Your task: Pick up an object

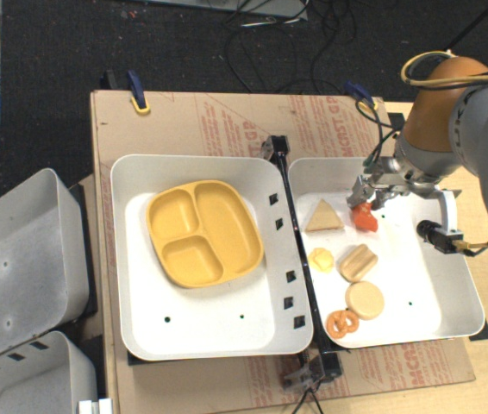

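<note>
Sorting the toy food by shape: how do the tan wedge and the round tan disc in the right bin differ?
The wedge is triangular; the disc is circular. The wedge lies near the bin's far end beside the red piece; the disc lies near the front, touching the pretzel. Both are tan and lie flat in the right bin.

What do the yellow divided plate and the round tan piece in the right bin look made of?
Yellow divided plate: likely molded plastic, with a smooth satin sheen and uniform color. Round tan piece: looks like matte plastic or rubber toy food, evenly colored; I can't be sure.
</note>
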Robot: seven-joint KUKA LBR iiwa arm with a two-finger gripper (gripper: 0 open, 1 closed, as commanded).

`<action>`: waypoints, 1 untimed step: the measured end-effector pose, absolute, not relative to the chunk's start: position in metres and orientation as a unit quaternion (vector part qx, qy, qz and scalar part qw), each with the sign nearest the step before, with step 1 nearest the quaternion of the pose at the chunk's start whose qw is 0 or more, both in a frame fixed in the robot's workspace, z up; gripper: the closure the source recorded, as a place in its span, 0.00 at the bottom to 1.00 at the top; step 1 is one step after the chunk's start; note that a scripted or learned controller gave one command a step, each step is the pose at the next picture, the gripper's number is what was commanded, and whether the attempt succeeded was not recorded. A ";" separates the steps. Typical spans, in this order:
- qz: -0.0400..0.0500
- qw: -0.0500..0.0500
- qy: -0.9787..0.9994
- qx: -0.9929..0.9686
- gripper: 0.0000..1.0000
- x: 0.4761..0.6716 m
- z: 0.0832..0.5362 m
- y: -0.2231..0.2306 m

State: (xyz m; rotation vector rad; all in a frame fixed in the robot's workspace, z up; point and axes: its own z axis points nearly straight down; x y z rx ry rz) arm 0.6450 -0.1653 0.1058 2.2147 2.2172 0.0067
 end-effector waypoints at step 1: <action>0.001 0.002 0.708 0.707 1.00 0.649 0.150 -0.169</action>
